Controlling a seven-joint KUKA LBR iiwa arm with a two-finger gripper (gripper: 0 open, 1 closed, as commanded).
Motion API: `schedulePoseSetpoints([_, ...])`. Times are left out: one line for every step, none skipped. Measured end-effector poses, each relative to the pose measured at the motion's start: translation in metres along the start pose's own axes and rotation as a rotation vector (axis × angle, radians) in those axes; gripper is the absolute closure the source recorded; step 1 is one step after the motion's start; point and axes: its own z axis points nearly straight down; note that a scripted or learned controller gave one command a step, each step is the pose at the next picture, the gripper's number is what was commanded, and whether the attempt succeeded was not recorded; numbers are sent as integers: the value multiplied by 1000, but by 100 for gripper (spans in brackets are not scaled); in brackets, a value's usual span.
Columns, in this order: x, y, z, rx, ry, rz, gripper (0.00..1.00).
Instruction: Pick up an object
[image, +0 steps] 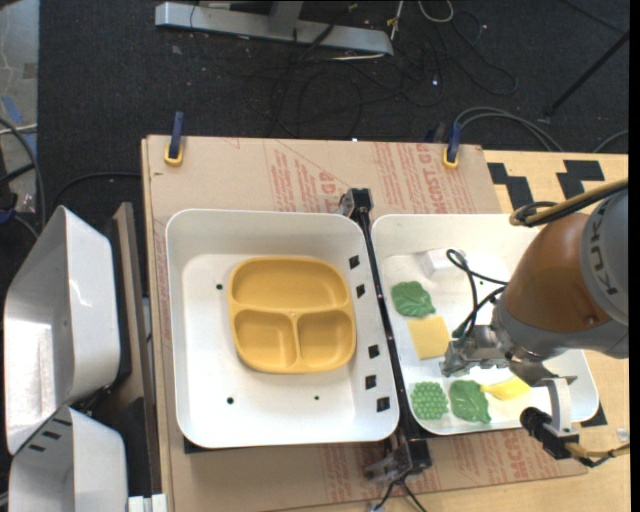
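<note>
Tool (468, 362) low in your right bin (400, 235), just above a green leaf (469, 400) beside a yellow block (429, 336), looks mid-reach; whether it is clenched cannot be told, so next it must close on one piece and lift.

Left bin (190, 330): holds a three-compartment tray (293, 313), near its middle.
Right bin (400, 235): just beside the left bin, on its right.
Right bin contents: a leafy piece (411, 298) toward the back; a flat square slice (430, 337) just in front of it; a bumpy round piece (430, 400) and another leafy piece (468, 400) side by side at the front; a small wedge (507, 388) to their right.
Arm (565, 290): over the right bin's right half, gripper (470, 355) beside the square slice.
</note>
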Motion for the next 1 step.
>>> schedulePoseSetpoints([8, -3, -58, -6, -2, -8, 100])
